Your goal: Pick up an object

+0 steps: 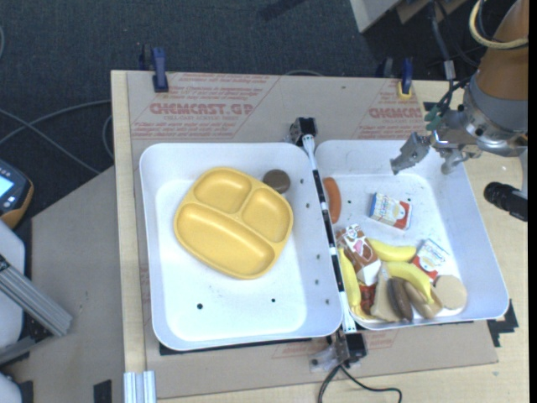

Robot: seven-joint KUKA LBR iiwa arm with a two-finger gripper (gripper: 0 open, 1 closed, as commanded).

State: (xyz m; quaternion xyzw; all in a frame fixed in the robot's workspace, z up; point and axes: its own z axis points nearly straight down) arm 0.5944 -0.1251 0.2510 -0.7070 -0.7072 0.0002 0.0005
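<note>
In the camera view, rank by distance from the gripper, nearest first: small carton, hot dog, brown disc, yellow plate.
From the gripper above the right bin's far side:
1. Small carton, right bin, just below the gripper.
2. Hot dog, right bin's left edge.
3. Brown disc, left bin, by the divider.
4. Yellow plate, middle of the left bin.

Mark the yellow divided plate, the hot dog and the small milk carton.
yellow divided plate (232, 222), camera view, on its centre ridge.
hot dog (332, 198), camera view, mid-length of the sausage.
small milk carton (391, 210), camera view, its front face.
</note>
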